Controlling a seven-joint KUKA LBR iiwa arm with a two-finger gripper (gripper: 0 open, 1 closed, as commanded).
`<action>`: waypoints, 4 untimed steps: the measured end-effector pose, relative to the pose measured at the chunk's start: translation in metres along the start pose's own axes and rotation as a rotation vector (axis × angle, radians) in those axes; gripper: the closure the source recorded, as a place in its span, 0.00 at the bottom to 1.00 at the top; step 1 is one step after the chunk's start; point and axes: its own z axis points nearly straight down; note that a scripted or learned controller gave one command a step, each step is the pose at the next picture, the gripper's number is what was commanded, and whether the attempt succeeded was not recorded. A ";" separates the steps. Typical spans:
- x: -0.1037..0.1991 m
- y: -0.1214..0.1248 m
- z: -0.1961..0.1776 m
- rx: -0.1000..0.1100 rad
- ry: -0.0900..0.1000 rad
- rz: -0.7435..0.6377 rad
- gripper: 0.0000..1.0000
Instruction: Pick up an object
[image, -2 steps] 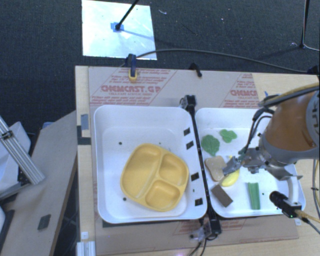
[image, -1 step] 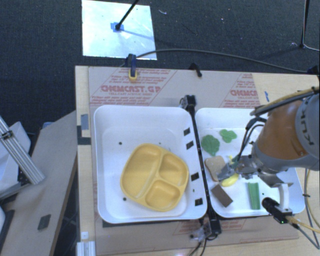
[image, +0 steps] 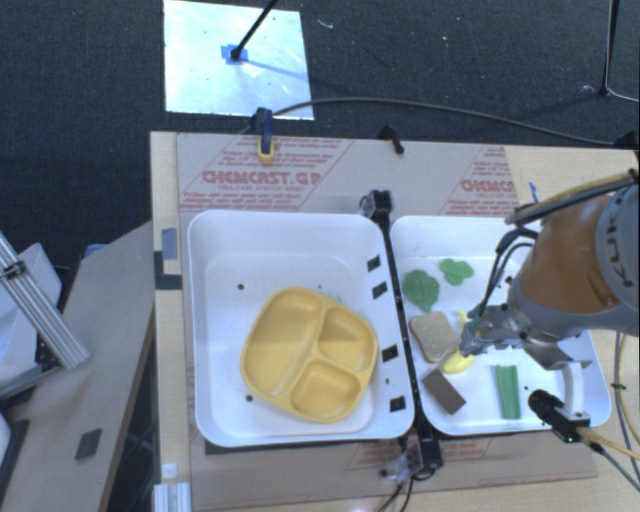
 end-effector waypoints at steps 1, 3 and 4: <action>-0.005 0.009 -0.047 -0.004 -0.002 -0.001 1.00; 0.041 0.027 -0.081 0.000 0.001 -0.007 1.00; 0.092 0.040 -0.092 0.000 0.002 -0.008 1.00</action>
